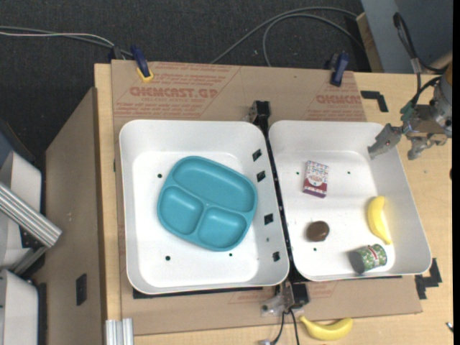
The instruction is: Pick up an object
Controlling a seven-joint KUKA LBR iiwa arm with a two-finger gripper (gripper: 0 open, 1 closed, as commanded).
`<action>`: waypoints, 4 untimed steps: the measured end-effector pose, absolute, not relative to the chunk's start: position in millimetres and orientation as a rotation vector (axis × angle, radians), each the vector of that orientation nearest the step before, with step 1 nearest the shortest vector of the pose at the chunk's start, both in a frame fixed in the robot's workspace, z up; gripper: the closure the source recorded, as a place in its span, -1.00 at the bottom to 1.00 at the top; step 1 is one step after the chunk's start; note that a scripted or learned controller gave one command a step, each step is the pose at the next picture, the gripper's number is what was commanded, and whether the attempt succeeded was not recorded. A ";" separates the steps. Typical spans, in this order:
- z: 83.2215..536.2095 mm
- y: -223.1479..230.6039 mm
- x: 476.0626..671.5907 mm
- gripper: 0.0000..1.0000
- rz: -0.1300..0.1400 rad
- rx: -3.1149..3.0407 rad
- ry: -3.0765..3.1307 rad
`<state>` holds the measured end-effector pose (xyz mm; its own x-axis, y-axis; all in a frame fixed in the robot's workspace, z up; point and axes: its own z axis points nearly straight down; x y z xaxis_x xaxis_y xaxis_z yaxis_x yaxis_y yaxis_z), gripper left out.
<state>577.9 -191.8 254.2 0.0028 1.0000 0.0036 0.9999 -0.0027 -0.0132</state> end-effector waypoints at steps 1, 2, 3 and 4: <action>261.1 -191.3 580.3 -1.00 0.000 -2.220 -2.221; 214.5 -190.9 571.4 -1.00 0.004 -2.218 -2.217; 169.4 -192.4 564.0 -1.00 0.004 -2.218 -2.217; 122.1 -197.4 556.4 -1.00 0.003 -2.218 -2.217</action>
<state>556.4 -197.4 122.1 0.0006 1.0000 0.0026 1.0000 -0.0005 -0.0052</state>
